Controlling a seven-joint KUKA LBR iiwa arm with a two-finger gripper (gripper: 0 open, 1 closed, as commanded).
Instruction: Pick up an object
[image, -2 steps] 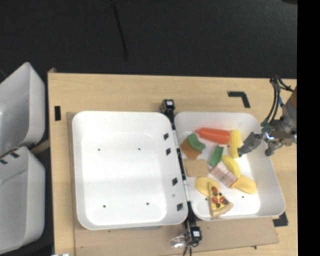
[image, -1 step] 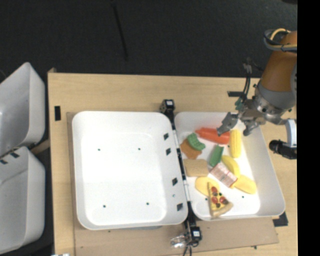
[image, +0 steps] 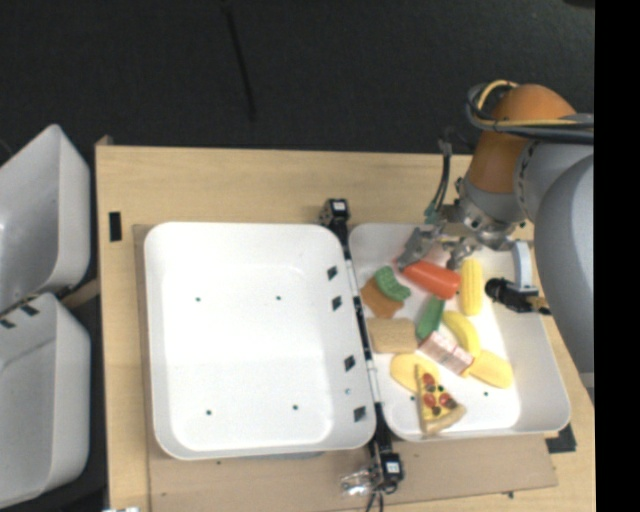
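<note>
Dark floor surrounds a wooden desk (image: 250, 180) that carries two shallow white bins side by side. Nothing lies in the left bin (image: 240, 340). The right bin (image: 535, 395) holds a cluster of toy food: a red pepper (image: 432, 277), a green and orange piece (image: 385, 290), a corn cob (image: 470, 285), a green pod (image: 430, 316), a banana (image: 461, 330), a pink block (image: 443, 353), a yellow wedge (image: 490, 372) and a pizza slice (image: 436, 398). The grey arm with its orange band (image: 497, 160) reaches in from the right. Its claw (image: 440, 250) hangs over the far end of the right bin, fingers spread, just above the red pepper, gripping nothing.
</note>
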